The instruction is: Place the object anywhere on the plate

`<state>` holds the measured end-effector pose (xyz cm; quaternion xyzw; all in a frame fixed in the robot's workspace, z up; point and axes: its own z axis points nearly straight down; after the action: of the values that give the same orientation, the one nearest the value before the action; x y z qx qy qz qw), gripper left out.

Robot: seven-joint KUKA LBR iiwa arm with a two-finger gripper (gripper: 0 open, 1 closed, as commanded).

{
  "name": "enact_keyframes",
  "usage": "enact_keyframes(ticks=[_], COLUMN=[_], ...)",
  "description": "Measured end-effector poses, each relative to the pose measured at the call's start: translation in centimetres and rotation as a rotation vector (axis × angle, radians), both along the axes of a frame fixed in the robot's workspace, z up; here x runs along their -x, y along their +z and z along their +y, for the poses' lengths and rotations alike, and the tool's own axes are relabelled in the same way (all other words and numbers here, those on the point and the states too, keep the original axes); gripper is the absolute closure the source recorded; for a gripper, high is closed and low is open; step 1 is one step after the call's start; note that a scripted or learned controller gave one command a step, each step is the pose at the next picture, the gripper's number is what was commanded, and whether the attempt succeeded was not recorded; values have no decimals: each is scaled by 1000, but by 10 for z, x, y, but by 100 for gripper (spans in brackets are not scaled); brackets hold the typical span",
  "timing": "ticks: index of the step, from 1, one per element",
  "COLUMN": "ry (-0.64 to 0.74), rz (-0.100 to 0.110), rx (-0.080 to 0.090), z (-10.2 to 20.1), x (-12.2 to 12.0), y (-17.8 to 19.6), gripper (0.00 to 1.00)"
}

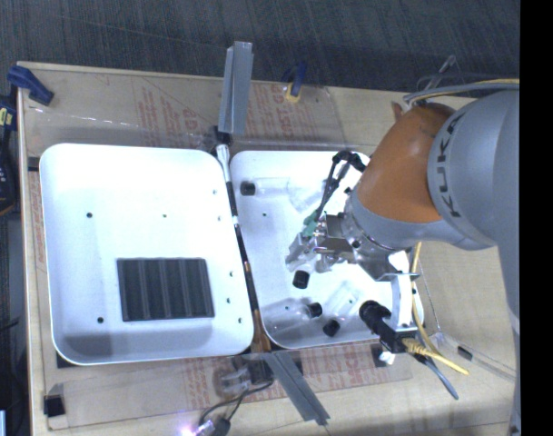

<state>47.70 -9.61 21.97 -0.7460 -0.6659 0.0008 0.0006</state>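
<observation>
A dark grey ribbed plate (164, 289) lies in the lower half of the left bin (76, 180). My gripper (309, 247) hangs low over the middle of the right bin (258, 234), far to the right of the plate. Several small clear bottles with black caps lie around it. One (261, 188) is at the bin's upper left, one (291, 312) lies along the front wall, and another (342, 298) is near the front right. A lone black cap (301, 280) sits just below the gripper. A small green piece (309, 221) shows right above the gripper.
A raised divider (237, 234) separates the two bins. The grey and orange arm (430, 180) covers the right bin's right side. Metal clamp bars stand at the back (235, 84) and front (294, 384) of the bench.
</observation>
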Motion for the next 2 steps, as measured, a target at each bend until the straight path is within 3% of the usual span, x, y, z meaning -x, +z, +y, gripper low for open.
enact_keyframes(ticks=[1, 2], ry=[-105, -54], rz=[3, 3], rx=[-1, -2], z=[61, 191], x=[-98, -34], y=[26, 60], gripper=[100, 100])
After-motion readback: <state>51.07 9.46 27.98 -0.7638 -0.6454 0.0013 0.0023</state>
